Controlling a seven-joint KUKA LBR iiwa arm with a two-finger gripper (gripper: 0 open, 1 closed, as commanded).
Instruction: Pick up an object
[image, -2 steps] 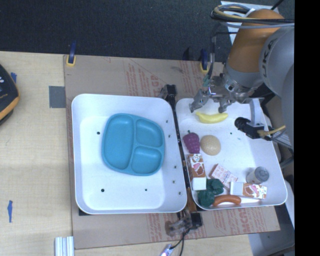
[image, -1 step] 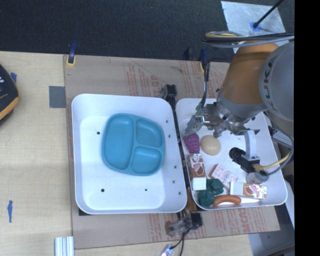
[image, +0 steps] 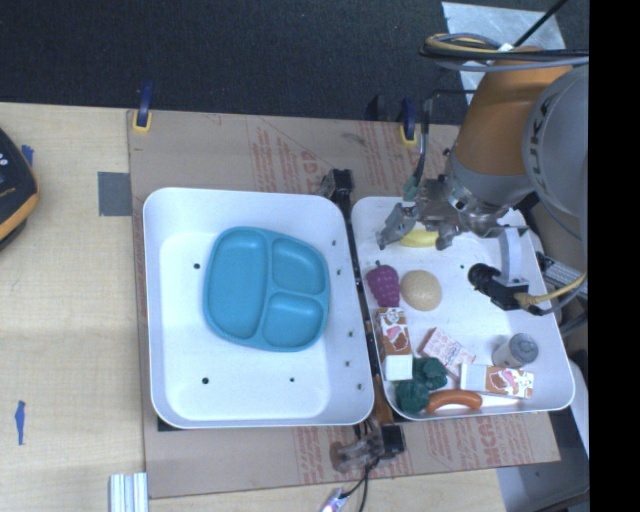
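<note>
Two shallow white bins are seen side by side on a sheet of brown cardboard laid over the wooden bench. In the left bin a blue divided plate is set near the middle, its three compartments facing up.

The right bin carries the small items. A purple bunch of toy grapes is placed close to the bin's left wall, and a tan, rounded bread roll lies just beside it toward the middle. Below these, along the left wall, a small printed carton is found, with a white block just under it. A pink and white packet lies near the middle. At the near edge a dark green toy vegetable is seen touching an orange-red sausage, and a flat printed box lies toward the near right corner. A small grey can stands near the right wall.

The arm reaches in over the far right corner of the right bin. The gripper is positioned low over the bin's far edge, directly above a yellow object that is mostly hidden beneath it. Whether the yellow object is touched cannot be told.
</note>
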